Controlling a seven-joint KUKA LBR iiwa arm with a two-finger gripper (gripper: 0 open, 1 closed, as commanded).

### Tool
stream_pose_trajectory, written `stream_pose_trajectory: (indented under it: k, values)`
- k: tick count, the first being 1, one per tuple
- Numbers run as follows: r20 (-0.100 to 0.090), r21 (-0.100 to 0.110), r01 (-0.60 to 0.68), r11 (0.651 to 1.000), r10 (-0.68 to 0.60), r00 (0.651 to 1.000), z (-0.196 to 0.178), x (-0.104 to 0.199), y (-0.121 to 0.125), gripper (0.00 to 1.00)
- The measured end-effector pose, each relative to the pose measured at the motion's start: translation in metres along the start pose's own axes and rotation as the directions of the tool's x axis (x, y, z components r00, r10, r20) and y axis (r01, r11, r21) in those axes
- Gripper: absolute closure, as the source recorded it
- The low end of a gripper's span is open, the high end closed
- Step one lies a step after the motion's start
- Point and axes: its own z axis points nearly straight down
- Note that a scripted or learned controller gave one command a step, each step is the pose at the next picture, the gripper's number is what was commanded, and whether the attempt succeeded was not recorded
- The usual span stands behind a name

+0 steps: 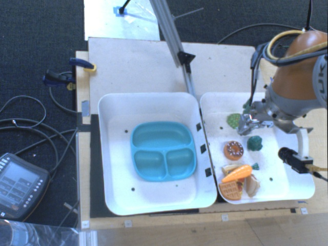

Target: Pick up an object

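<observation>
Looking down at a slant, we see a pale, matte counter (143, 65) carrying two shallow white plastic bins with rounded corners, side by side. The left bin (115, 188) holds a glossy turquoise plastic plate (164, 150), a rounded rectangle moulded into three compartments. The right bin (302, 188) holds small toy foods gathered toward its left half: a bumpy light green piece (234, 120), a round brown doughnut with pale speckles (233, 149), a knobbly dark green broccoli-like piece (254, 143), a tiny teal scrap (255, 166), a smooth orange carrot (237, 173) lying across the others, a tan waffle with a grid texture (230, 189) and a beige lump (252, 185) just beside it. The grey arm with its glossy orange band (302, 47) reaches in from the right, and its metallic gripper (247, 124) hangs over the right bin, near the light green piece and the broccoli-like piece. We cannot tell how its grasp is set, and we see nothing held in it. A partial dark letter on the arm's grey shell is unreadable. Left of the counter, a dark handheld controller with a keypad (18, 184) lies among black cables (31, 127).
</observation>
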Motion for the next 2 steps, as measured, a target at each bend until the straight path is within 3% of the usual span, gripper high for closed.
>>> stream_pose_trajectory:
  k: [2]
  values:
    - [-0.001, -0.002, 0.002, 1.0, -0.002, 1.0, 0.005, 0.114, 0.012, 1.0]
